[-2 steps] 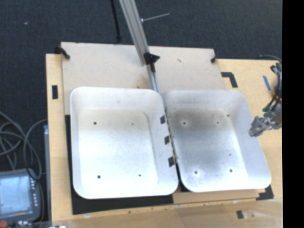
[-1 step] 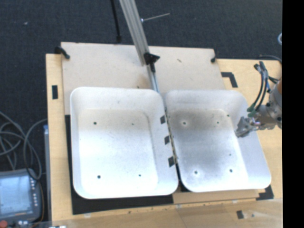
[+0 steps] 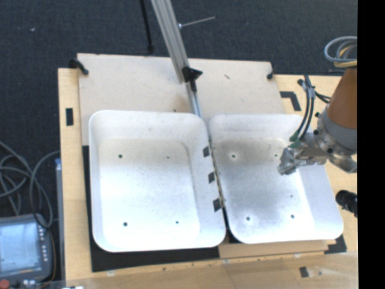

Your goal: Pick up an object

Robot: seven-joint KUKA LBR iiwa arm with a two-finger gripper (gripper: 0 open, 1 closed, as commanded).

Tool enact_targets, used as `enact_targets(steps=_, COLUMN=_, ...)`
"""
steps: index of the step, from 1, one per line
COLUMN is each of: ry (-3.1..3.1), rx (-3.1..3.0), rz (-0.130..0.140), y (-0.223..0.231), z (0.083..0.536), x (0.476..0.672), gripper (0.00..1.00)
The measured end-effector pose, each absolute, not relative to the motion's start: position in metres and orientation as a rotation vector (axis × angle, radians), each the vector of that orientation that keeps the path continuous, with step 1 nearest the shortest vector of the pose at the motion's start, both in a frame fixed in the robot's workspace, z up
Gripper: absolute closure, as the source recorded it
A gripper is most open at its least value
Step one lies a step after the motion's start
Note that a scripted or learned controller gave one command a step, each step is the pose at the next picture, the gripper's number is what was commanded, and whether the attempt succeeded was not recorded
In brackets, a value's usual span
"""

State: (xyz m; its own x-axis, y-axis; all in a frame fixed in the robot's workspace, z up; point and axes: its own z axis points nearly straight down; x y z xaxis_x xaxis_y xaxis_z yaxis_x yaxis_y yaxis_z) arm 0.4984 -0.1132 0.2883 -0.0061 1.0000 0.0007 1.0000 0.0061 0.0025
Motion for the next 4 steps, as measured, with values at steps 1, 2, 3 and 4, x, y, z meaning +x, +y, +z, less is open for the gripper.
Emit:
enact_targets(steps=1, ry=2.226, rx=2.216, rz=0.001, y=-0.069, z=0.278, x=0.497, gripper=1.0)
enact_targets(steps=2, ry=2.228, rx=2.216, rz=0.0, y=-0.017, z=0.268, x=0.495, gripper=1.0)
enact_targets(steps=3, ry=2.231, rx=2.217, rz=-0.002, y=0.028, z=0.264, x=0.496, gripper=1.0)
enact_targets(steps=4, ry=2.227, rx=2.214, rz=0.001, y=0.077, z=0.25, x=0.513, gripper=1.0)
